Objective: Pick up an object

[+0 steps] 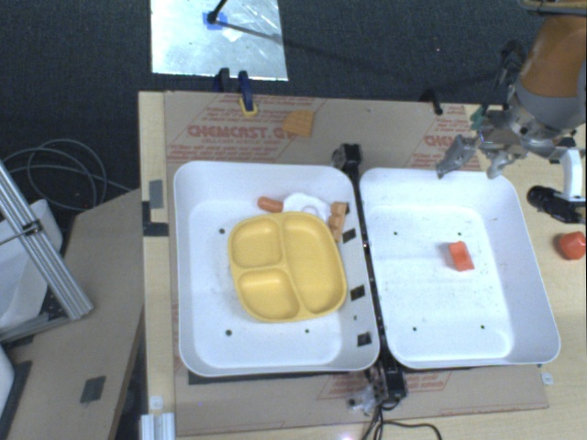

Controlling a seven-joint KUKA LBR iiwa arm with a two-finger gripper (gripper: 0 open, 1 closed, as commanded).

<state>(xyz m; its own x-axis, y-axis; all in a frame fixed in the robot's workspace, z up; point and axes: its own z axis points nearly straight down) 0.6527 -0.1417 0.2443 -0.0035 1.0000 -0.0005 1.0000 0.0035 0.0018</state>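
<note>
The gripper (476,158) is seen at the far edge of the right bin (514,337), above its rim, hung from the grey arm with the orange band (555,58). Its two fingers are spread apart and nothing is held between them.

An orange block (460,256) is found alone on the floor of the right bin, toward the middle and well apart from the gripper. It is judged to be small, light and stiff, with flat faces that should be gripped without much slipping; hold is best taken across its two narrower sides, with the fingers brought down on either side.

In the left bin (197,337) a yellow divided tray (286,267) is lying, broad and shallow, and it is judged awkward for a two-finger grasp except at its rim. Beyond the tray, a small orange sausage-like piece (270,204), a white piece (305,205) and a tan piece (337,216) are crowded near the far wall. Another orange item (570,244) is resting on the bench outside the right bin.
</note>
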